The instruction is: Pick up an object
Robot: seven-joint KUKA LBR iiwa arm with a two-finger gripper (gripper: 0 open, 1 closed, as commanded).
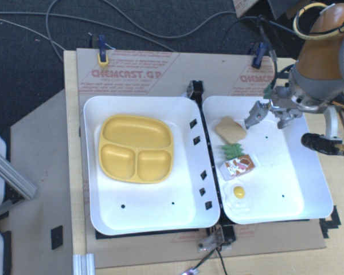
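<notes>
A yellow divided plate [137, 148], with one long compartment at the back and two smaller ones at the front, is seen lying in the left white bin [103, 211], towards that bin's back left part. The left bin is joined to the right white bin [309, 193] along a dark central seam fitted with small black clips. In the right bin, four small items are ranged along the left wall, close to that seam. Furthest back a tan slice of toast [230, 130] is placed; just in front of it a small green leafy piece [233, 150] is found, nearly touching the toast. In front of that, a red and white packet [239, 166] is laid at a slant, and nearest the front a fried egg [239, 193] with a yellow yolk is set on the bin floor. The gripper [272, 114] is held over the back part of the right bin, just to the right of the toast and apart from it. Its two grey fingers are spread wide, one pointing towards the toast and the other set further right, and nothing is gripped between them. The grey arm with its orange band [331, 24] is seen rising from the gripper towards the upper right. Both bins are borne on a cardboard-covered bench [137, 73], which is clamped at its back edge by blue clamps [103, 47].
</notes>
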